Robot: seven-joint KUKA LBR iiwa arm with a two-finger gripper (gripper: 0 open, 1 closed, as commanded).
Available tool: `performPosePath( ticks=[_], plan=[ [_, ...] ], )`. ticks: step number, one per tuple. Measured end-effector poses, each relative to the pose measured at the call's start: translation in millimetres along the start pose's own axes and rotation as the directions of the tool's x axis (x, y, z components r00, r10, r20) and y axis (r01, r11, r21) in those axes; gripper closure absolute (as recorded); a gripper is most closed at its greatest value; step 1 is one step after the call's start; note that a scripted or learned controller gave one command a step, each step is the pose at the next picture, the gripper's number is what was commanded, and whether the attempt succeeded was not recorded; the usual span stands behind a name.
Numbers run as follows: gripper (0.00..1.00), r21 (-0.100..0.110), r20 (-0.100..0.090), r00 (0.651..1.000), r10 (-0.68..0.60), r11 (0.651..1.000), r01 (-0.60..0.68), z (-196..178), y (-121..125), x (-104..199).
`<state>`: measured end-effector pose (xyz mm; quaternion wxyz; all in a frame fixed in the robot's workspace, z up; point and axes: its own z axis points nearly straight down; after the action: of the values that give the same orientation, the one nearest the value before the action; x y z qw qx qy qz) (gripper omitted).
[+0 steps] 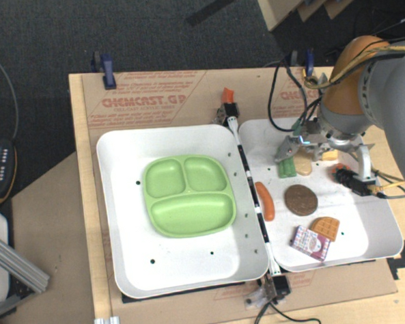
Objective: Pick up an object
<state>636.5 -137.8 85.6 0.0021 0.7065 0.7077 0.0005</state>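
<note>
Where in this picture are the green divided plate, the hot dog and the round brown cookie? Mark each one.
green divided plate (190, 217): camera view, floor of its large front compartment.
hot dog (264, 200): camera view, middle of its length.
round brown cookie (300, 200): camera view, centre of its top face.

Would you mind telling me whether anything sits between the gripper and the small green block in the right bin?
Nothing visible does. The gripper hovers right above the green block, with the tan piece beside it.

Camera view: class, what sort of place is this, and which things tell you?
Probably a robot test bench in a lab: a board clamped down, two white bins side by side, and toy food such as a sausage.
</note>
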Motion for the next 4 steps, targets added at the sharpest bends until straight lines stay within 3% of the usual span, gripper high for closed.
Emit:
performPosePath(
  ticks=[1, 2, 3, 4],
  plan=[
    [1.0, -0.002, 0.0, 1.0, -0.001, 1.0, 0.001, -11.0, -0.4, 1.0],
    [1.0, -0.004, 0.005, 1.0, 0.009, 1.0, -0.009, -94.2, -41.0, -79.1],
    [0.0, 0.002, 0.0, 1.0, 0.001, 1.0, -0.001, -88.6, -39.7, -73.2],
    [0.0, 0.007, -0.015, 1.0, -0.001, 1.0, 0.002, 4.5, -28.6, -80.6]
  ],
)
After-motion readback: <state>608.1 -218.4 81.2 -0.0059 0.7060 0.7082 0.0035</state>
